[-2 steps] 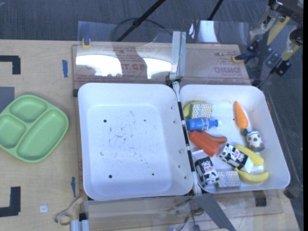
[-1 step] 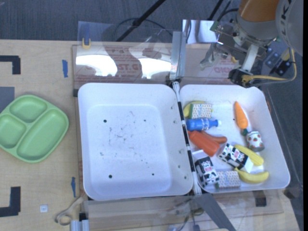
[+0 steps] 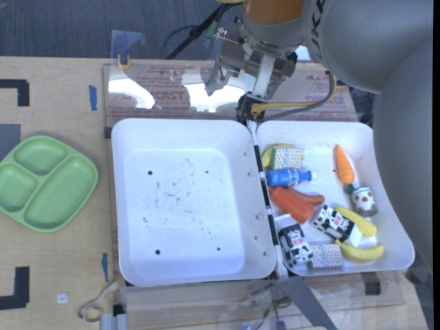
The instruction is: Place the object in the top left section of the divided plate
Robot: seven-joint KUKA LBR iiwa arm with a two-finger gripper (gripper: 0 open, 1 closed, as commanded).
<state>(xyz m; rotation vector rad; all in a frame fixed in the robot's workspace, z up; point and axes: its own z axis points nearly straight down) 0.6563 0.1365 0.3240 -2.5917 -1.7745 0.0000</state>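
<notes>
**A:** Divided plate [image 3: 47, 183], position?

**B:** Green, on the tabletop [image 3: 55, 88], left edge of frame, beside the left bin [image 3: 179, 184].

**A:** Pincer [image 3: 240, 81]?

**B:** Upper centre, above the bins' far edge; grip state cannot be told. Right bin [image 3: 392, 205] holds banana [image 3: 361, 252], carrot [image 3: 344, 163], blue bottle [image 3: 287, 177].
</notes>
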